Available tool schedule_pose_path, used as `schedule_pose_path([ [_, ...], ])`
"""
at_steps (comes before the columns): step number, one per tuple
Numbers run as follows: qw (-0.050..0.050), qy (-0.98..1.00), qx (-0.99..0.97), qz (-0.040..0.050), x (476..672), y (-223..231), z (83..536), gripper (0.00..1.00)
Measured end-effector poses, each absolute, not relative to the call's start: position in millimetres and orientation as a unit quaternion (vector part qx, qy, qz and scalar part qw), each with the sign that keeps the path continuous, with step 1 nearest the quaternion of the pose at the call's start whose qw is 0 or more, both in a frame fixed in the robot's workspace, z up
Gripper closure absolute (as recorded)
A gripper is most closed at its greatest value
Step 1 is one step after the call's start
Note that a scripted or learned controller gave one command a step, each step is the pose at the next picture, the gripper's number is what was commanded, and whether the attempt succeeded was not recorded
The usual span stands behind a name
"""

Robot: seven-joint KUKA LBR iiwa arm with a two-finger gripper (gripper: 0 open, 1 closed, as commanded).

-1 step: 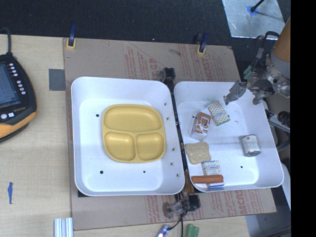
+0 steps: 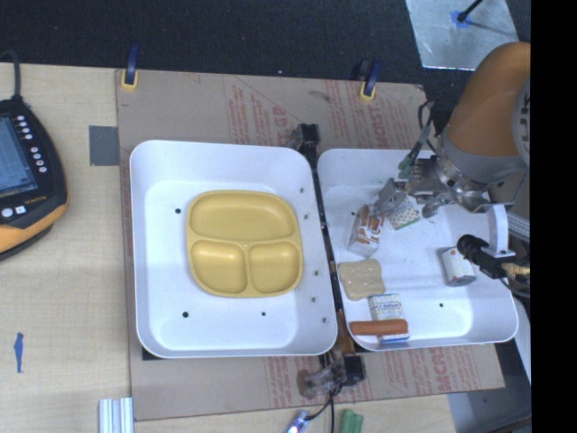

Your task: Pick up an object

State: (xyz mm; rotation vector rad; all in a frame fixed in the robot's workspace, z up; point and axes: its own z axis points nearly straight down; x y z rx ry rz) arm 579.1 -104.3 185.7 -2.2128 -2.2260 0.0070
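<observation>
My gripper (image 2: 410, 201) hangs low over the back of the right bin (image 2: 487, 323), reaching in from the right under the orange-banded arm. Its jaws stand open, one on each side of a small white pouch with green dots (image 2: 405, 214). The pouch lies on the bin floor and is not lifted. Just left of it lies a brown and white packet (image 2: 365, 227). Nearer the front are a tan slice of toast (image 2: 361, 278), a small labelled box (image 2: 387, 307) and a red hot dog (image 2: 379, 328). A silver and white cylinder (image 2: 454, 266) lies to the right.
The left bin (image 2: 153, 242) holds a yellow divided plate (image 2: 244, 242). A black part of the arm (image 2: 482, 254) reaches over the right bin's right side. A handheld controller (image 2: 22, 179) rests on the bench at far left.
</observation>
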Motion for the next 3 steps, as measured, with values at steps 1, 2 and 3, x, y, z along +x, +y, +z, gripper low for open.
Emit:
schedule_pose_path([
  [1,-0.001,-0.709,-0.705,0.0003,616.4,-95,94,0.00],
  [2,0.000,-0.710,-0.704,0.0020,615.8,-97,104,1.00],
  [3,0.001,-0.709,-0.706,0.0002,614.6,-35,193,1.00],
])
